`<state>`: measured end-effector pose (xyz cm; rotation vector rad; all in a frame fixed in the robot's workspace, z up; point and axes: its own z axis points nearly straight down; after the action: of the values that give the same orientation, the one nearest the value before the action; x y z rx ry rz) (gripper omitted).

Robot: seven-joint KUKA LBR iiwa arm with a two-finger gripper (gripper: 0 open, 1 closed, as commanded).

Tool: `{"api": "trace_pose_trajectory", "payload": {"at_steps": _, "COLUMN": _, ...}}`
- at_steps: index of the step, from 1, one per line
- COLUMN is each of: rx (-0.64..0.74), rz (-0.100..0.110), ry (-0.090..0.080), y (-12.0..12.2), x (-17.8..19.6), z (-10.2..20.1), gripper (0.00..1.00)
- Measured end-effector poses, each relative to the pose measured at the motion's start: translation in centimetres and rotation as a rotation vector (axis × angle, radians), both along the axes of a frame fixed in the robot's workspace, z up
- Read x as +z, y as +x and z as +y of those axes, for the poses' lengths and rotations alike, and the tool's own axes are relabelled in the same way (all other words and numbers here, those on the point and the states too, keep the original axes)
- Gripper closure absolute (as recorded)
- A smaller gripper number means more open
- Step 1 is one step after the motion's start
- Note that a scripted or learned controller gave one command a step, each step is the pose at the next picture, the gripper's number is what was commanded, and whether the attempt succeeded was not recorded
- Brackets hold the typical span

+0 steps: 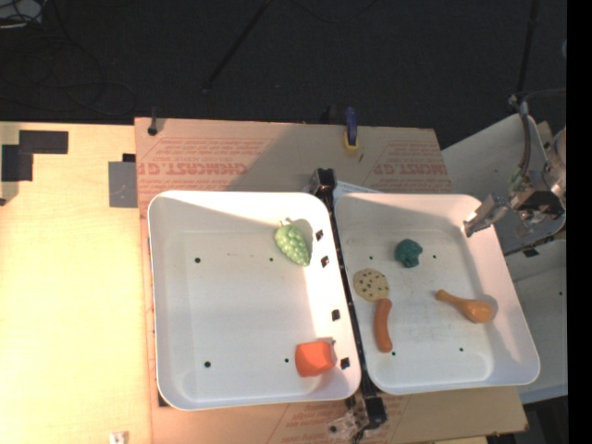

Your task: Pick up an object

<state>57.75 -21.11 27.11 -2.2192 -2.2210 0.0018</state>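
The left bin holds a green bunch of grapes near its right wall and an orange-red block in its near right corner. In the right bin lie a teal lump, a tan speckled cookie, an orange sausage and a tan drumstick. My gripper hovers at the far right rim of the right bin, apart from every object and with nothing seen in it.
A cardboard sheet lies under both bins. The bins meet at a black divider with clips. A blue clamp stands at the cardboard's far edge. The pale wooden bench top spreads to the left.
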Motion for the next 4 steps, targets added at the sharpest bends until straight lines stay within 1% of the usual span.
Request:
{"api": "trace_pose_trajectory", "payload": {"at_steps": 1, "rx": 0.001, "rz": 0.001, "ry": 0.0, "y": 0.0, "x": 1.0, "z": 0.0, "gripper": 1.0}}
{"api": "trace_pose_trajectory", "payload": {"at_steps": 2, "rx": 0.001, "rz": 0.002, "ry": 0.001, "y": -2.2, "x": 1.1, "z": 2.6, "gripper": 1.0}}
{"api": "trace_pose_trajectory", "payload": {"at_steps": 3, "rx": 0.004, "rz": -0.011, "ry": -0.002, "y": -1.7, "x": 10.8, "z": 6.3, "gripper": 1.0}}
{"api": "trace_pose_trajectory", "payload": {"at_steps": 4, "rx": -0.001, "rz": 0.016, "ry": 0.003, "y": 0.6, "x": -6.0, "z": 5.5, "gripper": 1.0}}
